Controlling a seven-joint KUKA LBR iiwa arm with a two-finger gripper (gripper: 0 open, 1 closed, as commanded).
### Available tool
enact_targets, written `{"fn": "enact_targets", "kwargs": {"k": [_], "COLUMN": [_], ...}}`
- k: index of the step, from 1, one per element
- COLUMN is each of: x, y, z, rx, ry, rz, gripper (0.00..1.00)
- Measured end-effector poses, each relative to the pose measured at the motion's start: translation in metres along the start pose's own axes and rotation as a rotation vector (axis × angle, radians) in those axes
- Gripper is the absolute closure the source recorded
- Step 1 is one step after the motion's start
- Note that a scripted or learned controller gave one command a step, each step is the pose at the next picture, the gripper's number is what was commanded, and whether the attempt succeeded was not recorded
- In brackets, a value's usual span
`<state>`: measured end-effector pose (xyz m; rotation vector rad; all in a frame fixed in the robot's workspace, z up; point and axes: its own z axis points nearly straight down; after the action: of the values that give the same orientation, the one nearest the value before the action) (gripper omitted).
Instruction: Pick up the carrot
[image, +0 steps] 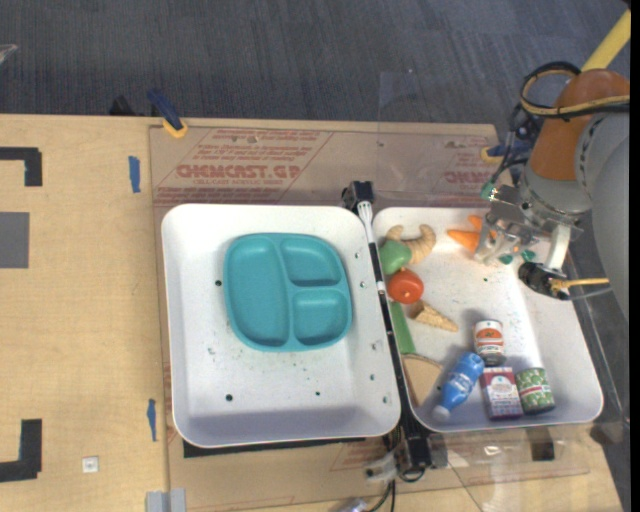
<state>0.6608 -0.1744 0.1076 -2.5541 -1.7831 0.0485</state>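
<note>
The gripper hangs just beside the carrot, at its right end; whether it is spread or pinching is unclear.

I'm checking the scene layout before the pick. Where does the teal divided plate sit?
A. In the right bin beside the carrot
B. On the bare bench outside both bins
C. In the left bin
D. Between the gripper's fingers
C: the teal divided plate lies flat inside the left bin, while the carrot lies in the right bin near the gripper.
</note>
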Motion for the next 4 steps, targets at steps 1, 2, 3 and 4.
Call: {"fn": "enact_targets", "kwargs": {"k": [1,2,3,4], "x": [-0.001,0.013,0.011,-0.007], "y": [0.004,-0.058,-0.058,-0.076], "z": [-0.015,-0.053,-0.052,0.015], "rx": [-0.004,-0.030,-0.029,-0.037], "ry": [0.032,0.027,0.024,0.025], "rz": [0.512,0.789,0.791,0.653], "gripper": [1.00,1.00,0.00,0.00]}}
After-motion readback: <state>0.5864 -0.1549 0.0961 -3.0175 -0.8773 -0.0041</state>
